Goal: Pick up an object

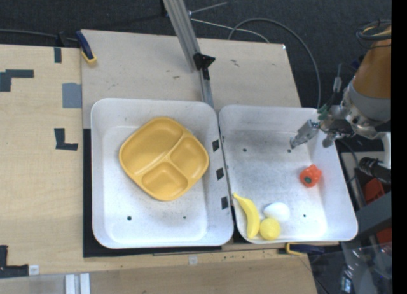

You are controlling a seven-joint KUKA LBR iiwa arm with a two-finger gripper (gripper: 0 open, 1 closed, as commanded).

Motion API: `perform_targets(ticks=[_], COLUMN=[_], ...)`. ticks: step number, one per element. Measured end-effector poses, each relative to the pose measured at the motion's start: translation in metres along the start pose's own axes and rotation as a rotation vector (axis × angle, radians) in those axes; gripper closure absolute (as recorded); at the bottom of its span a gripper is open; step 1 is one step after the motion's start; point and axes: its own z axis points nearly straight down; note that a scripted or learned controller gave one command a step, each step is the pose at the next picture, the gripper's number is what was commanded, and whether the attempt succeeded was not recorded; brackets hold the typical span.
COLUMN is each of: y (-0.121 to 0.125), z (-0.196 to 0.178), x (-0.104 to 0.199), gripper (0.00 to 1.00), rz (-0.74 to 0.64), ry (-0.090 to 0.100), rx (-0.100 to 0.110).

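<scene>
The right bin [254, 159] holds an orange-red round object [310, 175] near its right wall, and a yellow banana [248, 214], a white egg-like object [276, 210] and a small yellow ball [269, 228] near its front edge. My gripper [313, 132] hangs over the right bin's back right part, above and a little left of the orange object. Its fingers stand apart with nothing between them.
A yellow divided plate [164, 158] lies in the left bin [108, 178]. A metal pole [184, 25] slants in from the back to the seam between the bins. The arm's orange-banded wrist [375, 76] stands at the right edge.
</scene>
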Motion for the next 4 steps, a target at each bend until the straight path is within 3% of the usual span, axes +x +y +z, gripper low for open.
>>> perform_targets(ticks=[2, 3, 4], y=[-0.005, -0.004, -0.007], z=[0.092, 0.08, 0.017], x=[0.012, 0.013, 0.013], gripper=[0.0, 1.0, 1.0], rz=[-0.001, -0.002, 0.0], ry=[0.0, 0.0, -0.002], rx=[-0.002, -0.005, -0.013])
